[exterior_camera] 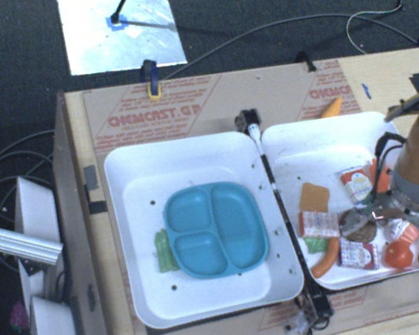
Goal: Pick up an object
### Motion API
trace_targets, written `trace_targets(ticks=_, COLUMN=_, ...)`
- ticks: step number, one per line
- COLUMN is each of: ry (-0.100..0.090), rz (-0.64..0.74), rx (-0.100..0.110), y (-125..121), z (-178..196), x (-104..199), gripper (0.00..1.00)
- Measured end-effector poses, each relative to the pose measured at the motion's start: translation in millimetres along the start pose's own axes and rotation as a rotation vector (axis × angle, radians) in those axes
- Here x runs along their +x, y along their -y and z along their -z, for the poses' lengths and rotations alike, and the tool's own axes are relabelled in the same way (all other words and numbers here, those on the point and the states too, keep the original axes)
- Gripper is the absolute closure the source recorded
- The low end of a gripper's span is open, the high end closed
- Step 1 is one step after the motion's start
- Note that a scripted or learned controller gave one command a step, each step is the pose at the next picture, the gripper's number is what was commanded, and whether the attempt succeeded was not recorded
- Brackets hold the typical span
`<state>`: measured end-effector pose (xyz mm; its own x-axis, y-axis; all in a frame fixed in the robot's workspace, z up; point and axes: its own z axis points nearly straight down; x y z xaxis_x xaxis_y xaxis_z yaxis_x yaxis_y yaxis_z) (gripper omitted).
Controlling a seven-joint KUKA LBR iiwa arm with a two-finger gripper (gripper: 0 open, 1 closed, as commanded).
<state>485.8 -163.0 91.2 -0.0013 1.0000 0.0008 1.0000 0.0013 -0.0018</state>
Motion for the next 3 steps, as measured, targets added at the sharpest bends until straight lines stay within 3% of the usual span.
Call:
trace_targets(ticks=1, ry=-0.001, rz=0.001, rx=-0.007, y=-2.9, z=13.3, x=0.3, gripper=1.0)
trace_targets(ticks=2, ry=0.003, rz=0.001, rx=-0.005, y=-21.6, z=78.4, x=-29.4, gripper=1.0)
trace_targets(ticks=3, ry=0.002, rz=0.0, rx=-0.004, y=-21.2, z=77.8, x=-29.1, gripper=0.0)
